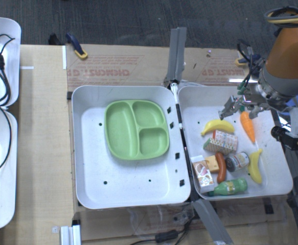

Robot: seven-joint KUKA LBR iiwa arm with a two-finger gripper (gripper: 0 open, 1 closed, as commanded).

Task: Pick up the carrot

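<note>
The orange carrot [248, 128] lies in the right bin [279, 185], near its far right side, with its thin tip pointing toward the front. My gripper [242, 109] hangs just above the carrot's thick far end. Its fingers [227, 109] are spread to either side and it looks open. The carrot's top end sits in the gap under the gripper, and I see no finger closed on it.
Beside the carrot lie a banana [218, 126], a small box [223, 141], a sausage [221, 167], a can [237, 161], a second banana [255, 166], a carton [203, 173] and a green bottle [229, 188]. The left bin [87, 177] bears a green divided plate [137, 129].
</note>
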